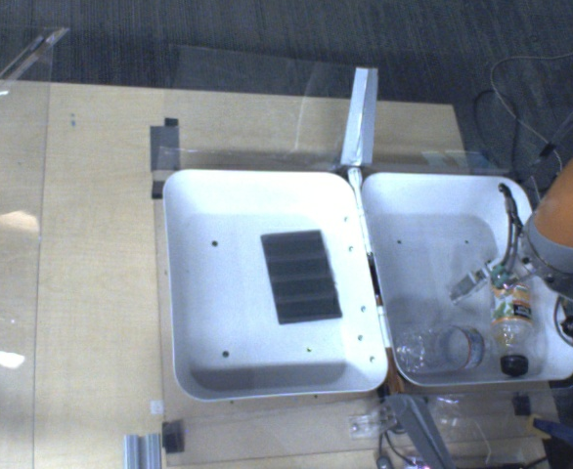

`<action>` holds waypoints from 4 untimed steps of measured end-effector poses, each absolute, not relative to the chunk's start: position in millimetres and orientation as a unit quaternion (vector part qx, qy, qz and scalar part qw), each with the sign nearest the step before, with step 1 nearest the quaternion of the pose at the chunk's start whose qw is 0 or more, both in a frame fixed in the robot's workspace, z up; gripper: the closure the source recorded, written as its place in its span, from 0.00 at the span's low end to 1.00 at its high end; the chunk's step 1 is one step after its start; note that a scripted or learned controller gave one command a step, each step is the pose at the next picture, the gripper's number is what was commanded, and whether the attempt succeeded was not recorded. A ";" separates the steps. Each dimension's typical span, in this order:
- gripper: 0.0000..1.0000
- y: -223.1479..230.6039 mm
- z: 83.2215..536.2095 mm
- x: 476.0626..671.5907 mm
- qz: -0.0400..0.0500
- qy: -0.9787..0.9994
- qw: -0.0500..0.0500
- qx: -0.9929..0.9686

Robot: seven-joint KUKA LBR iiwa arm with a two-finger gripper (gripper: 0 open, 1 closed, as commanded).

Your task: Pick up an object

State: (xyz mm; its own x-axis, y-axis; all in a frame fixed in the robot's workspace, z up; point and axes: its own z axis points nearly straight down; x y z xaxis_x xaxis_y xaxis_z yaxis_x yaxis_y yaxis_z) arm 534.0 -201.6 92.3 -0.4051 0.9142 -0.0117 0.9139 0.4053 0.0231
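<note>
Nearest the camera, along the front wall of the right-hand shallow white plastic bin [433, 189], lie a crumpled clear plastic cup or wrapper [418, 350] and, just beside it, a grey-tinted clear round jar on its side [460, 348]. Next to them is a small clear bottle with a yellow-and-white label and a black cap [511, 325], lying with the cap towards the front rim.

Just above the bottle hangs the metal two-finger gripper [482, 279], low inside this bin, with the arm's orange band [570, 208] over the right wall. Nothing can be seen between its fingers, and whether they are parted or closed cannot be told (glare and blur hide the tips). So, as a judgement, the pick is not done: the bottle and the clear items rest on the bin floor, and closing and lifting remain.

Further off, the left white bin [189, 262] holds a flat dark grey ribbed rectangular pad [300, 276], matte and stiff-looking, well apart from the gripper.
</note>
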 end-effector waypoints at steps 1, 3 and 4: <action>0.00 -205.1 136.7 535.5 0.002 0.841 0.004 0.541; 0.00 -203.1 90.2 537.2 0.004 0.847 0.008 0.532; 1.00 -202.0 103.9 542.7 0.007 0.847 0.017 0.531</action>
